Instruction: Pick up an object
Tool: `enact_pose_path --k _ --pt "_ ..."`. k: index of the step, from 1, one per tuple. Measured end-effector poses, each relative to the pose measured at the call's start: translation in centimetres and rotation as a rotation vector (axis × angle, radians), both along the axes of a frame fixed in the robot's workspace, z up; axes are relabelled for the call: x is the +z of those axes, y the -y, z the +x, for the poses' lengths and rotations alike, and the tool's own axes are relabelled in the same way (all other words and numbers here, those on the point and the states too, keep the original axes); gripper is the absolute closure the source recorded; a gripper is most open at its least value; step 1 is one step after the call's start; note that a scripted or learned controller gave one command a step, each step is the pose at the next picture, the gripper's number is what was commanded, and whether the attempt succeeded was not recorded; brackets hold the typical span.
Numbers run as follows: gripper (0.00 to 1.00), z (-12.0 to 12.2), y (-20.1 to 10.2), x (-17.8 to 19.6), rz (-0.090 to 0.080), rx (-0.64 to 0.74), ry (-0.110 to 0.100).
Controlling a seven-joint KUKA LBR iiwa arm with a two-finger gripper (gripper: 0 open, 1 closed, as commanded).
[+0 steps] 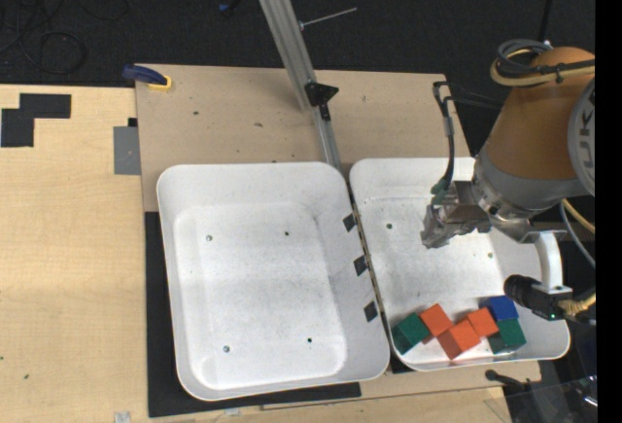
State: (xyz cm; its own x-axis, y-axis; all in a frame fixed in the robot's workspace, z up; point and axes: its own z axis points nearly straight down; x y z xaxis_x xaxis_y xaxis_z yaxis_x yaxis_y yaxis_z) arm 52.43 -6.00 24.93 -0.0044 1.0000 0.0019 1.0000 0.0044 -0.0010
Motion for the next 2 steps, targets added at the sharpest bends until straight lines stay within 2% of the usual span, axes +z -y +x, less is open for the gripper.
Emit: enact_pose_path --k 2 --pt "1.00 5.8 -9.7 -1.2 -0.001 -0.001 -0.001"
